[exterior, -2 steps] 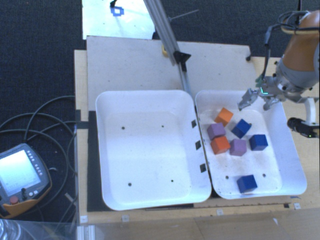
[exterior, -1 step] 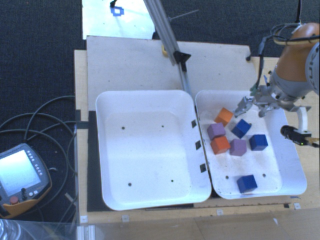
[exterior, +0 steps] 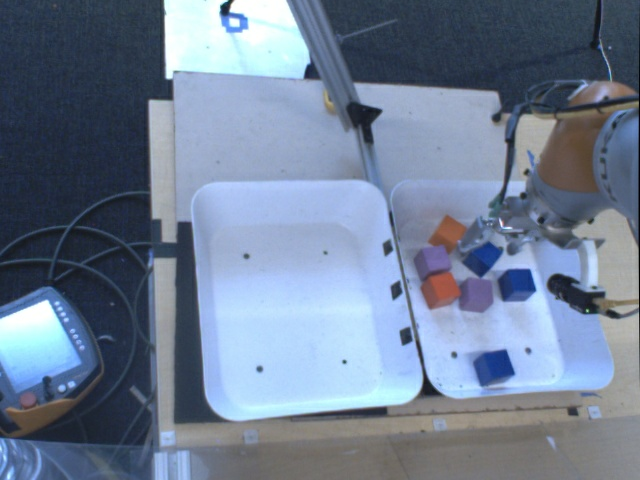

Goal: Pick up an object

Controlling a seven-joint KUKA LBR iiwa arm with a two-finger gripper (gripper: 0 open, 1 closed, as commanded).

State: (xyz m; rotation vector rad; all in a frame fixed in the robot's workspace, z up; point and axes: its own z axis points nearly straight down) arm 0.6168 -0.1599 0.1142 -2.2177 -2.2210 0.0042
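1. Arm (exterior: 590, 158): grey with an orange band; reaches in from the right, above the right bin (exterior: 585, 363).
2. Pincer (exterior: 492, 230): low over the upper part of the right bin; whether it is spread or pressed together cannot be told, as the wrist hides much of it.
3. Blue block (exterior: 483, 259): tilted, just below the pincer and very near its tip; contact cannot be told.
4. Orange block (exterior: 448, 232): just to the left of the pincer, near the bin's upper left.
5. Purple block (exterior: 433, 261): below and left of the pincer; a second orange block (exterior: 440, 290) sits directly beneath it, touching.
6. Second purple block (exterior: 476, 294): below the pincer, beside the second orange block; a second blue block (exterior: 517, 284) lies to its right.
7. Third blue block (exterior: 494, 366): well below the pincer, apart from the cluster.
8. Left bin (exterior: 215, 268): white, far left of the pincer; both bins rest on the counter (exterior: 260, 128).
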